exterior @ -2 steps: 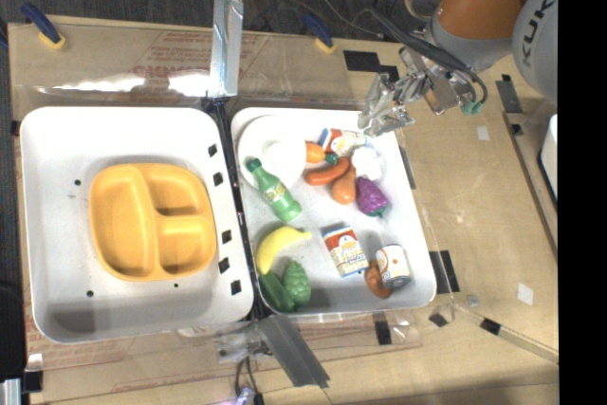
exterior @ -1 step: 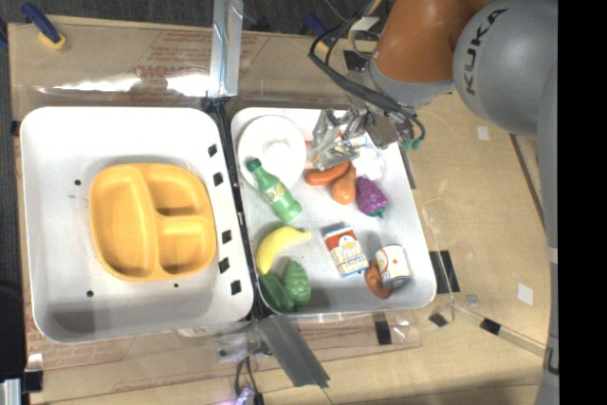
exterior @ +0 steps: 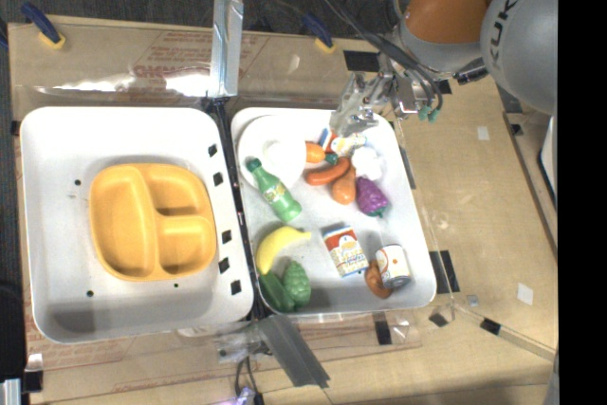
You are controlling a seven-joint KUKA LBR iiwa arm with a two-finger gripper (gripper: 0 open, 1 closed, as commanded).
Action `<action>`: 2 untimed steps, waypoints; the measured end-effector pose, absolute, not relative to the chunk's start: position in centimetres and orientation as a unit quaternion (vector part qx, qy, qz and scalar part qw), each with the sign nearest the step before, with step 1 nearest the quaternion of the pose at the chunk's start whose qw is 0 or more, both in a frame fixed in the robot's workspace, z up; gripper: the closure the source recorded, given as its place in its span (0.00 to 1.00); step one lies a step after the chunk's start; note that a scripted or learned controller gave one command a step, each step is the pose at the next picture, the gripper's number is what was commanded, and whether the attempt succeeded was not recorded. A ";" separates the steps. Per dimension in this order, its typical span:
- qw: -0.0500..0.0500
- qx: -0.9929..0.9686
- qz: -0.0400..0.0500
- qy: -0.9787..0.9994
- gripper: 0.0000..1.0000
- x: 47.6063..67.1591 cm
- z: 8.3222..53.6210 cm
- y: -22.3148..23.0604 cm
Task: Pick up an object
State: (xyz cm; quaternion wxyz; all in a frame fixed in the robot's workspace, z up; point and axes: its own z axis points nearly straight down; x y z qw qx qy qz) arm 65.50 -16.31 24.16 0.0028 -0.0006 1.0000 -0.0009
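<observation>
My gripper (exterior: 353,117) hangs over the far edge of the right bin (exterior: 417,232), just above a cluster of small toys. Right below it lie a small orange and blue piece (exterior: 318,147), a white round item (exterior: 368,163), an orange sausage-like toy (exterior: 327,173) and a purple grape bunch (exterior: 373,195). A green bottle (exterior: 274,190), a yellow banana (exterior: 276,245), a green vegetable (exterior: 288,285), a small carton (exterior: 345,250) and a can (exterior: 393,266) fill the remainder of that bin. Nothing shows between the fingers.
The left bin (exterior: 47,204) holds a yellow divided tray (exterior: 152,221). A metal bracket (exterior: 226,47) stands at the far end of the gap between the bins. Cables run behind the arm at the top.
</observation>
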 end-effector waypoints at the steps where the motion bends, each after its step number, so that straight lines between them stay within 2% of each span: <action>1: 0.002 -0.002 -0.001 1.000 1.00 65.8 25.8 -18.1; 2: 0.003 -0.065 -0.001 0.998 1.00 65.8 25.9 -20.9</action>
